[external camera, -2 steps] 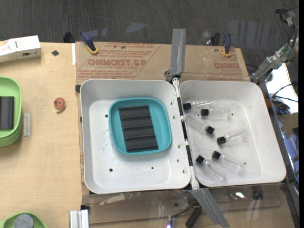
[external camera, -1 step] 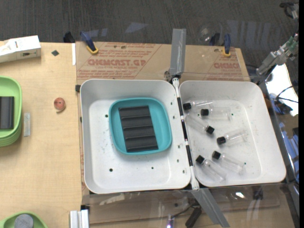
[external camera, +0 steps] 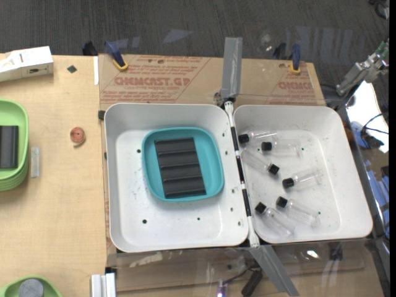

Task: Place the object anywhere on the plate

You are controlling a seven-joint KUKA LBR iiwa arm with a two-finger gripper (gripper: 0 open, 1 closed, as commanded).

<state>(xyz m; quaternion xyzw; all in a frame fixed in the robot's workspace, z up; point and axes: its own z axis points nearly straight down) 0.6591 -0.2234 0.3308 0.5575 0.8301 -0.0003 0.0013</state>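
Two white bins side by side on the bench (external camera: 55, 228). In the left bin (external camera: 124, 215), a teal plate (external camera: 151, 147) bearing a dark ribbed block (external camera: 179, 167). Scattered across the right bin (external camera: 346, 215), several clear black-capped vials (external camera: 303, 179).

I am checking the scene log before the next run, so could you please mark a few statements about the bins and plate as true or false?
1. The teal plate lies in the left bin. True.
2. The clear vials with black caps are on the plate. False: they lie scattered in the right bin.
3. A dark ribbed insert sits on the plate. True.
4. The two bins are stacked one on the other. False: they stand side by side.
5. A green tray lies inside the right bin. False: it sits on the wooden bench, at the view's left edge.
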